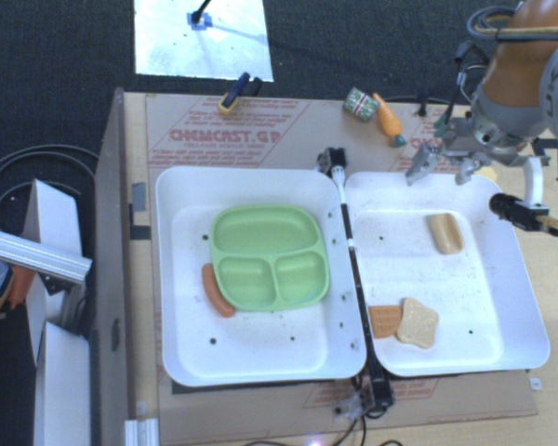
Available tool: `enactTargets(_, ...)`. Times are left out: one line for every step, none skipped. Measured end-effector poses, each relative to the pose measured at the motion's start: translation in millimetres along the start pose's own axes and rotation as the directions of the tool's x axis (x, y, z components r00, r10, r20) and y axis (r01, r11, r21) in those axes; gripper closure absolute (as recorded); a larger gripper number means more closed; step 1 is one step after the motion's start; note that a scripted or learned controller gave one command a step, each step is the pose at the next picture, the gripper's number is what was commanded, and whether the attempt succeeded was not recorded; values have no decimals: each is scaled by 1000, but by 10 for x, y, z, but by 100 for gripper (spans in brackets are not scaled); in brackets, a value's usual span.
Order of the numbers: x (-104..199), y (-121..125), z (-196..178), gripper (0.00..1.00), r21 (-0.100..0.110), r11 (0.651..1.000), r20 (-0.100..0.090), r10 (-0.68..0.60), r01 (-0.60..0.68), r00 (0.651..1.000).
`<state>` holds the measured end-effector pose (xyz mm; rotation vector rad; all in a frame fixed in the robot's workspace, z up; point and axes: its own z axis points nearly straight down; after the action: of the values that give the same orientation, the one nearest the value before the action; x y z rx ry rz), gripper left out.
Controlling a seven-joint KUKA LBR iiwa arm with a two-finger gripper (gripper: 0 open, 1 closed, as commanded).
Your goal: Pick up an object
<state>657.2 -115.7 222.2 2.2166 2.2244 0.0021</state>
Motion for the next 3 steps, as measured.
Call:
enactTargets(-292,-372,1275,0,-1,1000,1,0,0,1000)
enactTargets(-614,2,811,0,-4,1000,2,0,0,1000)
enactTargets(-691,-255,1389,0,3,1000,0,2,-2,1000)
